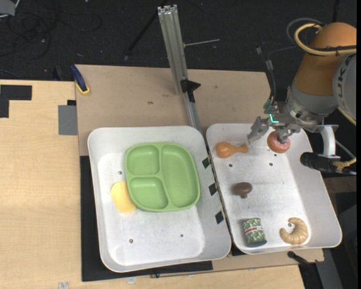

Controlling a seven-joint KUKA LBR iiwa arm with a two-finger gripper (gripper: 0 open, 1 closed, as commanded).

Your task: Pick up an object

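A: Where is the gripper (269,132) seen?

B: It is seen over the far end of the right bin (316,188), just beside a pink ring-shaped object (279,141) that appears to lie on the bin floor. Whether its jaws are apart or together cannot be told.

A: What else is found in that bin?

B: An orange gourd-shaped piece (229,150) is seen near the gripper, a brown mushroom (242,189) mid-bin, and a green can (253,232) and a croissant (295,230) at the near end.

A: And the left bin (156,245)?

B: A green divided plate (162,177) is held there, with a yellow object (122,197) touching its left edge.
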